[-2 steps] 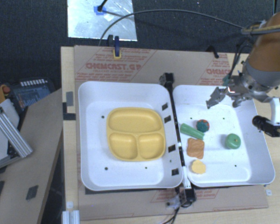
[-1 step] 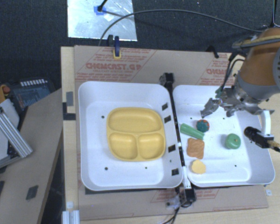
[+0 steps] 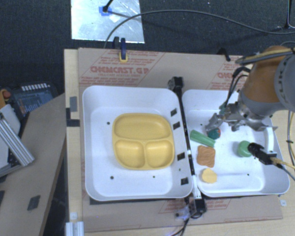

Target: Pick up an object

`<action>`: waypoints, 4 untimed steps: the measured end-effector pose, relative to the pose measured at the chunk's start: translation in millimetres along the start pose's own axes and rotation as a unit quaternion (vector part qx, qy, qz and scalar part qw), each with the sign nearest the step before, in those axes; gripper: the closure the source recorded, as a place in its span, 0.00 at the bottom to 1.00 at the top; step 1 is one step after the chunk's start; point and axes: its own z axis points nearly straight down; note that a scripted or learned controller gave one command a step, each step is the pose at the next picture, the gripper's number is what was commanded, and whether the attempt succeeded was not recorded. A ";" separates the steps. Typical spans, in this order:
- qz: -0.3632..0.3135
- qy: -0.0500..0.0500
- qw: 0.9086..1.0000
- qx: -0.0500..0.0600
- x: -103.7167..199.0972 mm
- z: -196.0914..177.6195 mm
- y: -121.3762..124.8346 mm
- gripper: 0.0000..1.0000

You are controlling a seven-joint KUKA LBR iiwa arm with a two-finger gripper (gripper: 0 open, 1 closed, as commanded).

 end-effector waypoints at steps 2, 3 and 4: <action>-0.002 -0.001 1.000 -0.006 -0.4 -76.0 11.7 1.00; -0.002 -0.001 1.000 -0.004 -0.5 -100.9 12.9 1.00; -0.005 0.001 1.000 -0.003 55.9 -110.5 24.0 1.00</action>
